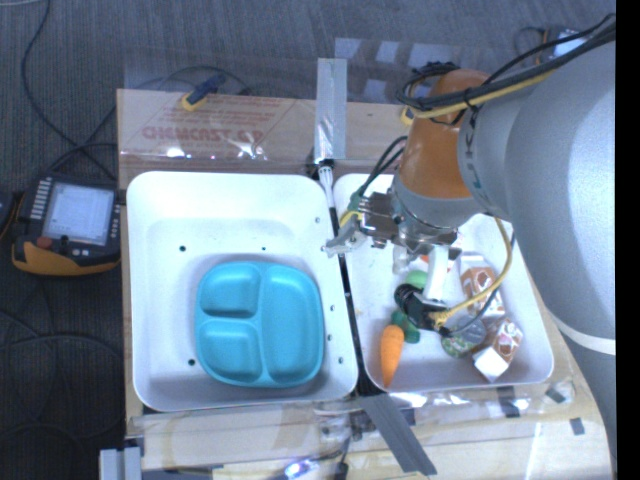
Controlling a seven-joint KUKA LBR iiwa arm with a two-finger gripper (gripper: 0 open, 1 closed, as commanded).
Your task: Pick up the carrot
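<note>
The grey arm [540,158] fills the right side of the view, its orange band [440,148] sitting over the far part of the right bin [530,363]. Below the band the gripper [425,273] hangs above the middle of that bin; how far its fingers stand apart cannot be told from here, and nothing can be seen held by it. The left bin [160,238] holds a blue divided plate [262,321], lying toward its near side. A cardboard sheet [215,123] with red lettering lies flat beyond the left bin, and a handheld control pad [68,223] with a screen rests on the floor to the left of the bench. In the right bin, a cluster of small packaged items [490,333] sits at the near right. The carrot [391,352] lies near the front left of the right bin, its green top pointing far and to the right, just below and to the left of the gripper.
</note>
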